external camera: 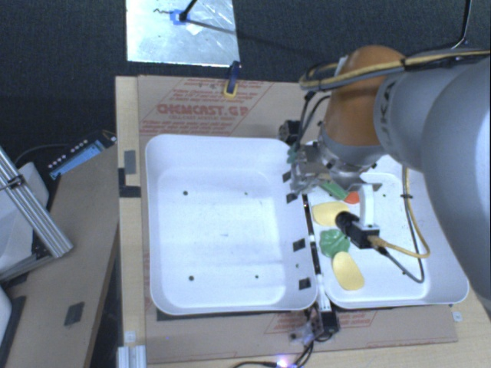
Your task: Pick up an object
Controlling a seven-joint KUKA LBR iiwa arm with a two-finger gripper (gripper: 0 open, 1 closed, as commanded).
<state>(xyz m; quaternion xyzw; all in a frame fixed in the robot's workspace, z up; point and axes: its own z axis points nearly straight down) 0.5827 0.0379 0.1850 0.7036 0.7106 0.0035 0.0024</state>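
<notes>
At the far left we see an aluminium frame (pixel 31 213) and a dark strip with pale dots (pixel 77 153) lying on the bench (pixel 69 282). Above, on the dark cloth, lies a shiny metal sheet (pixel 182 20). Next comes a brown cardboard sheet (pixel 203 106) with red print, and a small yellow and blue clip (pixel 231 83) stands at its upper edge. On the cardboard rests the left bin (pixel 222 228), white and shallow, with a few small dark dots on its floor.

Moving right, we meet the divide between the bins, where black tabs (pixel 299 244) line the rim. The right bin (pixel 430 282) holds the objects: a pale yellow piece (pixel 328 212), a green piece (pixel 333 241) just below it, a second yellow piece (pixel 347 271) near the front wall, and an orange-red bit (pixel 352 198) beside the arm's wrist. A black part with a yellow cable (pixel 399 248) sits over them.

The tool (pixel 307 171) hangs low over the inner edge of the right bin, just above the pale yellow piece. We cannot tell whether it is open or closed. The grey arm (pixel 437 121) with its orange band (pixel 357 90) reaches in from the right.
</notes>
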